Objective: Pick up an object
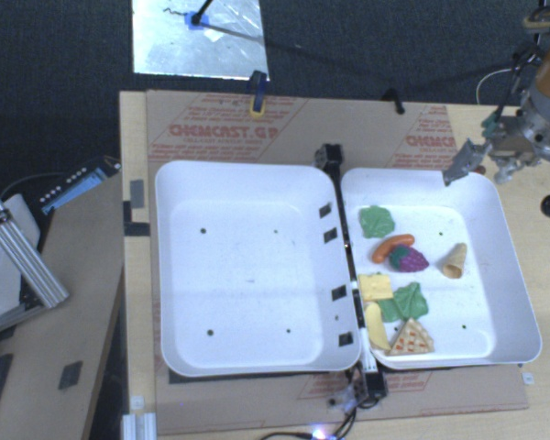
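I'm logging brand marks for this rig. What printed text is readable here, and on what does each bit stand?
"CHEMCAST GP", red print on the brown sheet behind the left bin.
A second red print on the same sheet near the right bin: mirrored or upside down, too blurred to read.
Red print along the sheet's front edge: too small to read.

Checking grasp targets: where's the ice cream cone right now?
The cone lies in the right bin, toward its right side, apart from the rest; its nearest neighbour is the purple grapes to its left.

Smooth glossy white plastic bins (247, 177), matt brown printed cardboard (220, 126) beneath, crinkled shiny foil sheet (197, 26) behind
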`<state>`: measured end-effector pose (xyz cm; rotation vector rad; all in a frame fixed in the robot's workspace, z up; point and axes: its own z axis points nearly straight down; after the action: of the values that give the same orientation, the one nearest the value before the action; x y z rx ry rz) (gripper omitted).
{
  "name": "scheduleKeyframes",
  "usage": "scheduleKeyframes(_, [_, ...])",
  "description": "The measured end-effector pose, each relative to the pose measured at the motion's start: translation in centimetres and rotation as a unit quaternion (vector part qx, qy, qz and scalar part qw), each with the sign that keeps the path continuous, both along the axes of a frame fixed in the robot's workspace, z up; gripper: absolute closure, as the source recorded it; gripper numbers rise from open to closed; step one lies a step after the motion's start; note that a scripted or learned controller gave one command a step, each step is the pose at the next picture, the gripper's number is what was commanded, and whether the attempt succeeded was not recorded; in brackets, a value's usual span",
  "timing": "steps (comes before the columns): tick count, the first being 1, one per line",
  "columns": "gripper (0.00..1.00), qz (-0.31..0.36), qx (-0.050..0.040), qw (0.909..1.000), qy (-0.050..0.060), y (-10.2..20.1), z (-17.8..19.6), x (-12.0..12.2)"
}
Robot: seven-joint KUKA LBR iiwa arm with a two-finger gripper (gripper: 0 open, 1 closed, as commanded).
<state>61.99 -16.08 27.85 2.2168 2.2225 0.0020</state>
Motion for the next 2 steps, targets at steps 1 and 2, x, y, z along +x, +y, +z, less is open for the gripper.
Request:
scheduleKeyframes(1, [0.00, 0.006, 0.0027, 1.0000, 0.002, 11.4, -10.0, 4.2])
scheduleKeyframes(2, [0.00, -0.003, 0.0003, 1.0000, 0.006, 6.9, -16.9, -1.0])
